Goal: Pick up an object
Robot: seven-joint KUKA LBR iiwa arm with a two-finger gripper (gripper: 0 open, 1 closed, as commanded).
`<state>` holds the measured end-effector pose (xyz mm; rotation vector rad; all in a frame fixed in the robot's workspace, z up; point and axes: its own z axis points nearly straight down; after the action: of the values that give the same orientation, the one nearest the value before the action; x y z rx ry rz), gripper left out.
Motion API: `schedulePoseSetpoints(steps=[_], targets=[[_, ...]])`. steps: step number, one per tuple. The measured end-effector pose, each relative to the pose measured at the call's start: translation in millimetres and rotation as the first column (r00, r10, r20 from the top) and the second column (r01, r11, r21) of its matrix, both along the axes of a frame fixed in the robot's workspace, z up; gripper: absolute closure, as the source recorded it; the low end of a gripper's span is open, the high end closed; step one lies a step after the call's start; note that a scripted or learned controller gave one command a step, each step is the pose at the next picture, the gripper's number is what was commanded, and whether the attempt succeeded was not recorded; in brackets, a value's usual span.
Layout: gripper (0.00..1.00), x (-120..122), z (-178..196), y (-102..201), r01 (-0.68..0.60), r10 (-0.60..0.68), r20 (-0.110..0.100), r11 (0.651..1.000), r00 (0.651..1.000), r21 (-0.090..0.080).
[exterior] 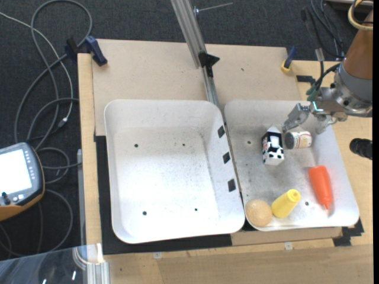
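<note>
We see the end effector [303,122] over the far part of the right bin [237,120]. We cannot tell if it is released or clenched, and nothing shows in its grip.

The closest thing is a small white jar [298,139] lying on its side. It sits just below the end effector in the picture, toward the near side of the bin, maybe touching it. Its long way runs left to right. It looks smooth, round and hard, so we think it may roll if it gets bumped.

Touching the jar on its left is a little carton with black cow spots [272,148]. It has flat sides and a pointed top.

Nearer to us lies an orange carrot [321,186], long and thin, pointing toward the front edge of the bin. By the front rim we see a yellow bottle [285,203] on its side and a tan ball [259,212] just beside it.

The left bin [118,123] is white with dark speckles.
</note>
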<state>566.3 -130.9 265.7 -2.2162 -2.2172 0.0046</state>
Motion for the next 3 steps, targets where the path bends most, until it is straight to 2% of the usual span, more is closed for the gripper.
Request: schedulePoseSetpoints(steps=[1,3], targets=[[0.0,0.8,2.2,0.0,0.0,0.0,0.005,1.0,1.0,-0.001],[0.0,-9.5,-111.9,-13.6,0.002,-0.002,-0.002,1.0,1.0,0.0]])
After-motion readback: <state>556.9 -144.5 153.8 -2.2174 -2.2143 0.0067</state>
